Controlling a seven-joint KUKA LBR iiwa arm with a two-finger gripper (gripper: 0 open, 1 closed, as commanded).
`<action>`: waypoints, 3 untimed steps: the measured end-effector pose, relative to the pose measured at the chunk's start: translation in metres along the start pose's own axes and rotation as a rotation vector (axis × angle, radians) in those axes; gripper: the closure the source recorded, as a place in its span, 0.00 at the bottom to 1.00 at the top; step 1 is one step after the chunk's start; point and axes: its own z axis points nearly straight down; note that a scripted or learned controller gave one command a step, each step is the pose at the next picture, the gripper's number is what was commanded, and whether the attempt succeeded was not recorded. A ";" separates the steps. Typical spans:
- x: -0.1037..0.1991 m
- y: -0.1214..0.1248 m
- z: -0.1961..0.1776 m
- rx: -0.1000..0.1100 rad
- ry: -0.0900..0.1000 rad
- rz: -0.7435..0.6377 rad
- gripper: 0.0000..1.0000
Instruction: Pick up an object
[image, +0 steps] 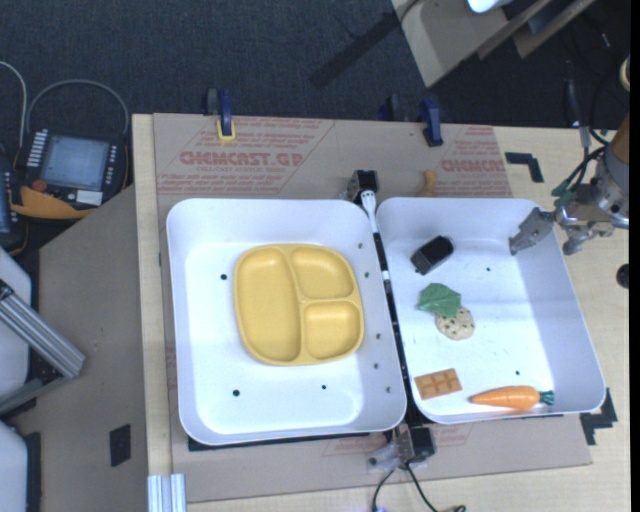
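The right bin (560, 320) holds a black block (432, 253) near its back left, a green leafy piece (438, 297) touching a chocolate-chip cookie (456, 325), a brown cracker (437, 383) and an orange carrot (510, 398) along the front. My gripper (552, 236) hangs over the bin's back right corner, open, with nothing between its fingers. It is well to the right of the black block and apart from every object.
The left bin (200, 330) holds a yellow divided plate (298, 302). The bins' shared wall (385, 290) runs between them. A pendant with a screen (72, 165) lies off the bench at the far left.
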 end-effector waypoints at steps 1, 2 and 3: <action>0.000 0.003 -0.007 -0.012 -0.003 -0.003 0.00; 0.006 -0.002 0.055 -0.005 0.000 -0.003 0.00; 0.005 0.004 0.117 -0.006 -0.001 -0.004 0.00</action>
